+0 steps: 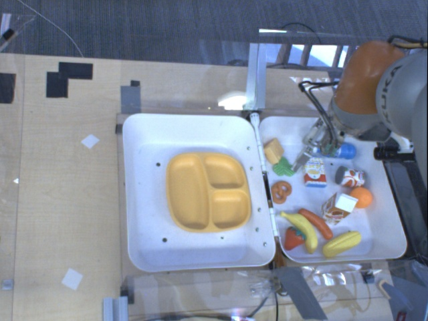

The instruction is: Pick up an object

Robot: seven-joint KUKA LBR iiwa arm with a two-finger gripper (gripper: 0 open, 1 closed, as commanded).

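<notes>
Your gripper (313, 154) sat in the upper half of the right bin (400, 236), wrist coming in from about 1 o'clock under the orange band. I couldn't tell from this slant how wide it was set — nothing was visibly clamped in it.

Working outward from the tip:
- small milk carton (315, 172) — nearest, just beside the tip at roughly 6 o'clock, standing upright, so its long axis ran 12-to-6 in the view.
- green piece (285, 166) — close at 8 o'clock.
- tan block (273, 150) — a bit further, at 9 o'clock.
- blue bottle (346, 152) — at 3 o'clock, partly under the wrist.
- pretzel (281, 192) — further off at 7 o'clock.
- banana (302, 228), carrot (316, 223) and yellow corn (341, 243) — well apart, 6 o'clock, at the bin's lower end.

My read: the carton was your candidate — a short shift toward 6 o'clock would centre on it. Crowding risk looked low on that side. Left bin held the yellow divided tray (207, 191), well apart at 9 o'clock.
</notes>
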